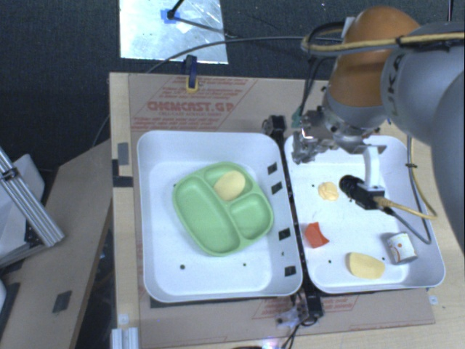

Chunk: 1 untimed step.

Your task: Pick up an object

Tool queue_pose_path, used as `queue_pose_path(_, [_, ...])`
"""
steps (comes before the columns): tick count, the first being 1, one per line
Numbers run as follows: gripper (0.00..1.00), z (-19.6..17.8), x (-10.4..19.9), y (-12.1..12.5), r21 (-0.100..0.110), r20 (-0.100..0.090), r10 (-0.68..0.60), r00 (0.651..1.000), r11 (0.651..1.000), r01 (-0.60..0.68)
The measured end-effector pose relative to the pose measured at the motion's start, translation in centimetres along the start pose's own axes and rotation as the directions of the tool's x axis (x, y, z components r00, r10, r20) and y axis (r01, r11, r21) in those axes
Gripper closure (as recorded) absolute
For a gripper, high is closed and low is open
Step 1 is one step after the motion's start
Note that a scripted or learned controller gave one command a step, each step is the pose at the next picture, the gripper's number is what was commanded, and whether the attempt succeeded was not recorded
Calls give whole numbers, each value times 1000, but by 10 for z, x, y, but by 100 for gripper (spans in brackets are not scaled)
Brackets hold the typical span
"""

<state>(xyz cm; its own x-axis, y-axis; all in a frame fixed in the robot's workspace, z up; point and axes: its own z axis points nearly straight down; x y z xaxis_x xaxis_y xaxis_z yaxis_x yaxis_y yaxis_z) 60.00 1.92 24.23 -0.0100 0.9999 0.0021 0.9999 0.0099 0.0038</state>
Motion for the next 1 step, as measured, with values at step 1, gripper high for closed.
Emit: queue_pose_path(1, [100, -5, 49, 13, 0, 0, 0, 1000, 1000, 0])
